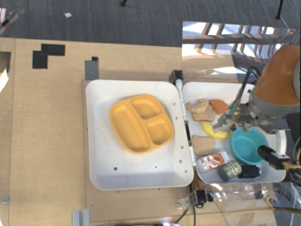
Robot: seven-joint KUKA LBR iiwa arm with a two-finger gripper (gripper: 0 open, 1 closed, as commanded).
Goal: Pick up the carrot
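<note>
The carrot (218, 106) is a short orange piece lying near the back of the right bin (277, 175), beside a pale bread-like piece (199, 108). My gripper (229, 118) hangs just right of and slightly nearer than the carrot, above the gap between the carrot and a yellow banana (214, 131). Nothing can be seen held in it. The grey wrist and orange band of the arm cover the bin's back right corner.
A teal bowl (248, 145) sits right under the wrist. A toast slice (203, 145), a red-and-white packet (214, 161), a green can (230, 170) and a black object (249, 171) crowd the bin's front. The left bin (101, 173) holds a yellow divided plate (141, 123).
</note>
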